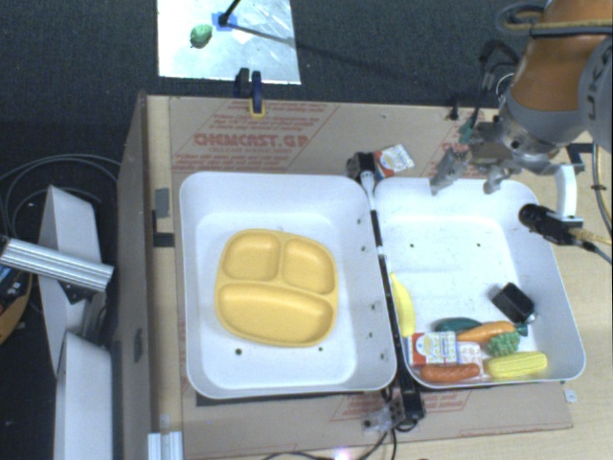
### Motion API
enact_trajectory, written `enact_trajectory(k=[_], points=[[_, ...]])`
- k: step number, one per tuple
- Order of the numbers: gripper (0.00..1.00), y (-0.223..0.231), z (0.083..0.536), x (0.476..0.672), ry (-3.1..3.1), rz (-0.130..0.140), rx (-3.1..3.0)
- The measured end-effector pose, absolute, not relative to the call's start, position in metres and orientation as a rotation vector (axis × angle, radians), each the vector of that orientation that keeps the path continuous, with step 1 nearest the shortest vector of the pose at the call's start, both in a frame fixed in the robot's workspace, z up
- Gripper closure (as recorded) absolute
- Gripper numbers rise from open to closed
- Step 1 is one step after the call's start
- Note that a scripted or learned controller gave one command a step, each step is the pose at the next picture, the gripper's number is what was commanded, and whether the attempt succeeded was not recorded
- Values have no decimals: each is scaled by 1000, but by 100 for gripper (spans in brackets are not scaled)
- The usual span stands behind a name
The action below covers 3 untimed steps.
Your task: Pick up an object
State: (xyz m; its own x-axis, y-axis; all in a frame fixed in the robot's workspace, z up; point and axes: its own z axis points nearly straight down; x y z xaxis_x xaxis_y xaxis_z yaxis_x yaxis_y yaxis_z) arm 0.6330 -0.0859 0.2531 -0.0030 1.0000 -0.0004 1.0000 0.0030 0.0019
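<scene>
The left bin (pixel 196 286) holds a yellow divided plate (pixel 278 287), lying flat near its middle. Just past the divider, in the right bin (pixel 460 238), the small things crowd the near corner: a banana (pixel 404 307) lies along the divider wall, beside it a red and white packet (pixel 442 347) with a sausage (pixel 448 374) below it at the bin's near wall. Next come a carrot (pixel 488 332) lying on something dark green, then a corn cob (pixel 518 363) at the front edge. A black block (pixel 514 302) sits a little apart, up and to the right of the carrot. My gripper (pixel 470 174) hangs over the far edge of the right bin, well apart from that pile, with its two fingers spread wide and nothing between them.
</scene>
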Motion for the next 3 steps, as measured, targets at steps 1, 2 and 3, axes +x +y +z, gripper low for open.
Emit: enact_trajectory(k=[1,2,3], points=[[0,-54,184,520,2223,-1,2221],[100,-54,195,521,2222,3,2218],[100,0,184,520,2226,2,2218]])
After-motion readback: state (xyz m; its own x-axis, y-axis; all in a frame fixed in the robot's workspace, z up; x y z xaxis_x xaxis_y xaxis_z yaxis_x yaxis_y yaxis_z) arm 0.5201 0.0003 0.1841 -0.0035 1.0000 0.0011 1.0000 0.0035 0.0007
